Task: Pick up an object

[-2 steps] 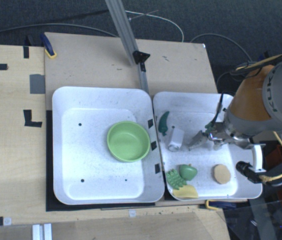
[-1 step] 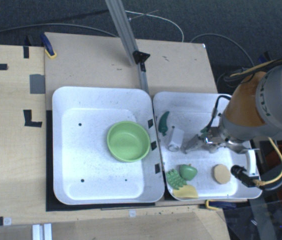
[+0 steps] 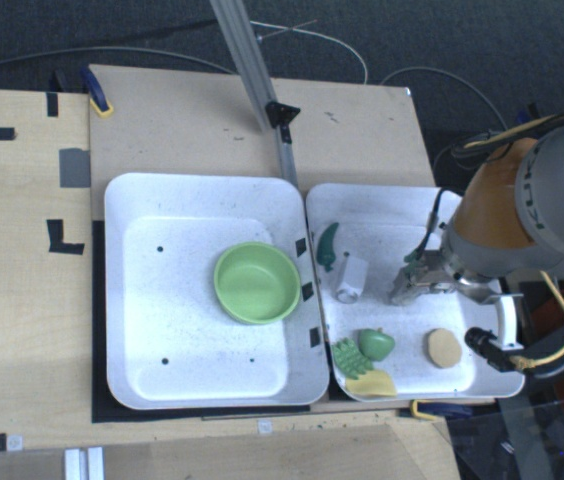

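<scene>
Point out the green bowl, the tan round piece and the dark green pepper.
green bowl [image 3: 256,283]: camera view, inner floor of the bowl.
tan round piece [image 3: 444,348]: camera view, middle of its top face.
dark green pepper [image 3: 328,245]: camera view, middle of its body.

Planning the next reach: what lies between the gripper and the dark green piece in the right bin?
In the camera view, a small clear-grey cylinder lies between the gripper and the dark green piece, on the right bin floor.

I see a grey pole [image 3: 247,53] slanting over the desk's [image 3: 22,168] far edge, black tape marks [image 3: 60,238] at its left, white cables [image 3: 312,38] beyond.
</scene>
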Controlling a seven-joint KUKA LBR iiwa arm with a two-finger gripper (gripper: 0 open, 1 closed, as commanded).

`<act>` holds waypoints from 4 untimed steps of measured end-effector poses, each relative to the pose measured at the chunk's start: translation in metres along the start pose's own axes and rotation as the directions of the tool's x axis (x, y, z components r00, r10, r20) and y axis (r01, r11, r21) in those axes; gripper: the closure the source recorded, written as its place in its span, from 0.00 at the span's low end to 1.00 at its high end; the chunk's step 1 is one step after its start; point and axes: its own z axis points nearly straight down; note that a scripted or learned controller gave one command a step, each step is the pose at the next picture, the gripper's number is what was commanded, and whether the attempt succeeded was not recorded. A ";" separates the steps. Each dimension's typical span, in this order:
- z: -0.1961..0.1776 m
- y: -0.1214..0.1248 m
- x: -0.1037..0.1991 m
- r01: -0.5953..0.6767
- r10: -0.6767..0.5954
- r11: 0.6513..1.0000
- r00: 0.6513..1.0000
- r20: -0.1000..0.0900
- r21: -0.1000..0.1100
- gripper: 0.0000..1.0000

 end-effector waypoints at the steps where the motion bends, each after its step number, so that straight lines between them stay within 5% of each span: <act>1: -0.062 -0.003 0.002 -0.001 0.001 1.000 1.000 0.002 -0.006 1.00; 3: -0.169 -0.016 0.008 0.000 0.000 1.000 1.000 0.002 -0.007 1.00; 4: -0.172 -0.018 0.061 0.004 -0.004 1.000 1.000 -0.001 -0.002 1.00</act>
